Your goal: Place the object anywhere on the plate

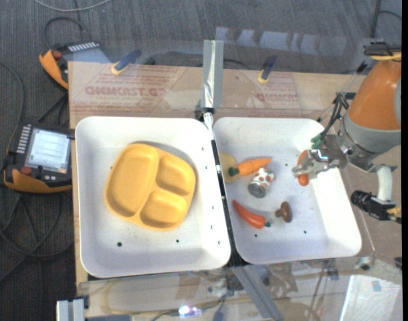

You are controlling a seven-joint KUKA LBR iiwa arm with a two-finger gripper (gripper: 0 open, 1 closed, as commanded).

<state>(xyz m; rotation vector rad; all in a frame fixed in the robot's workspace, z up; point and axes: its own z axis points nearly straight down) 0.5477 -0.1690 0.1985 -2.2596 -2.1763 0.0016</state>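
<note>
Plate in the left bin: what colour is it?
Plain yellow-orange, no pattern: the plate shows clearly in the overhead camera view.

The yellow plate (151, 186) sits in the left bin (90, 246), a moulded tray with three compartments, lying flat and turned a little askew, nothing on it. Over in the right bin (338, 239), a small orange-red object (303, 177) sits right at the end effector (306, 169), at about three o'clock from the plate, near the bin's right wall. Whether it is between the fingers or just beside them, I cannot tell from this angle.
</note>
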